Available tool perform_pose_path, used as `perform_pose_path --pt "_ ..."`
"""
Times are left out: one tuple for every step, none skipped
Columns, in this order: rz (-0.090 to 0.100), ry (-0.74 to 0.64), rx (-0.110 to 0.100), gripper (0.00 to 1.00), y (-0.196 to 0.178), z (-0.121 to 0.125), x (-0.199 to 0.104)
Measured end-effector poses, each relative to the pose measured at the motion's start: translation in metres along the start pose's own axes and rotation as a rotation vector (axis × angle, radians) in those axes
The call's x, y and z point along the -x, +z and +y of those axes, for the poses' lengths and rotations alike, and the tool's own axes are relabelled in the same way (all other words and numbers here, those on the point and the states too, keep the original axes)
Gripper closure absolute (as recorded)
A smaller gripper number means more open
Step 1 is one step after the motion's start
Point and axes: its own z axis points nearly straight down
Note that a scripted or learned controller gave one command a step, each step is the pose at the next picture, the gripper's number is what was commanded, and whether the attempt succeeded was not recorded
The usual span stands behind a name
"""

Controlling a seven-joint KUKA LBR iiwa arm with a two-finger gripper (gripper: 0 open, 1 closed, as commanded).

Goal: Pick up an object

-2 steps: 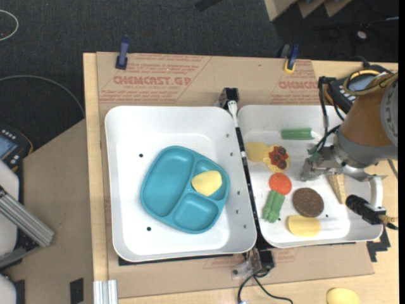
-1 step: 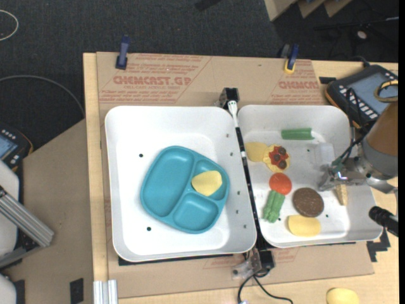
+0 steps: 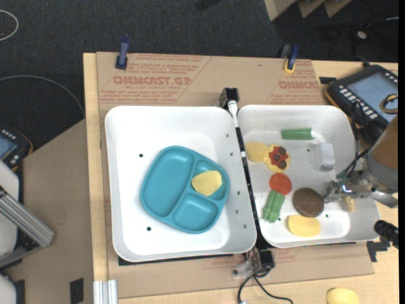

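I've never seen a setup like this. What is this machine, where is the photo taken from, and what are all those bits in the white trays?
One camera looks down at a slant on a bench. From the right a robot arm reaches in; its claw hangs low over the right white bin, and I see nothing held in it.

The left white bin holds a blue divided plate with a pale yellow piece lying in one compartment.

The right bin holds small toy-like pieces: a green stick, a yellow and red piece, a red round piece, a green piece, a brown disc, a yellow oval and a clear whitish item.

The arm's job is to pick one up.
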Motion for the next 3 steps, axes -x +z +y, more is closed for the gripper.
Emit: perform_pose_path --pt "-0.001 -0.001 0.003 1.0 -0.01 0.001 -0.001" --pt "-0.002 -0.003 0.003 1.0 0.001 0.017 0.0" --pt "-0.008 -0.008 0.019 1.0 -0.113 0.033 -0.065"
